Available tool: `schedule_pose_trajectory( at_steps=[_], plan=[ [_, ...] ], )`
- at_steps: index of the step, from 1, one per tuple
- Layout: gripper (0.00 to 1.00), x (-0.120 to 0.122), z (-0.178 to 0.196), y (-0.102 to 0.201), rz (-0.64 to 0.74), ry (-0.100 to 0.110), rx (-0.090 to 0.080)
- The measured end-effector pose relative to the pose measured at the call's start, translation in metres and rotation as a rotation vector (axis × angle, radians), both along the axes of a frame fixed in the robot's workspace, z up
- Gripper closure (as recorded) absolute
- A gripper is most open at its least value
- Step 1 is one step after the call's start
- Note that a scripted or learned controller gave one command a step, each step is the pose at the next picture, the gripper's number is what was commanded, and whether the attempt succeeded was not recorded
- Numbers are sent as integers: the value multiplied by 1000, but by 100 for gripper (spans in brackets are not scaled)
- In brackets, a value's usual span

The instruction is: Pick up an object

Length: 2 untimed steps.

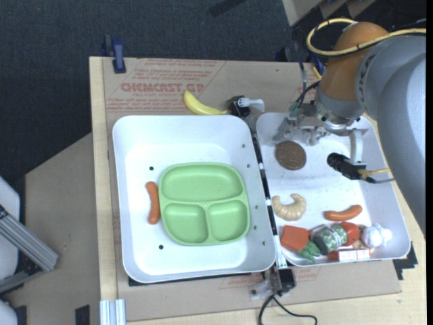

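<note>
My gripper [302, 131] hangs over the far end of the right bin [394, 212], at the tip of the grey arm with its orange band [346, 58]. Just in front of it and below, a round brown patty [291, 156] lies on the bin floor. Nearer the front lie a croissant [291, 206] and a red sausage [343, 213]. Along the front wall sit an orange-red piece [295, 237], a green can [329, 237] and a white lump [375, 235].
The left bin [128, 154] holds a green divided plate [203, 202] and an orange sausage [153, 202]. A banana [201, 106] lies on the bench behind the bins. A black part with a yellow cable [346, 166] juts over the right bin.
</note>
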<state>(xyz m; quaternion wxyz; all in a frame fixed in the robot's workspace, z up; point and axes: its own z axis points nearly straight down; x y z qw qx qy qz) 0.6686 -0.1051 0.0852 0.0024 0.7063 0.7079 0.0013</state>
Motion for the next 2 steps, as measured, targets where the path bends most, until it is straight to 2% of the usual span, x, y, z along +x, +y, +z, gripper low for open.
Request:
schedule_pose_trajectory(
  at_steps=[1, 2],
  plan=[
    [0, -41, -1, 14, -4, 11, 3],
    [100, -39, 10, 14, -3, 5, 2]
  ],
)
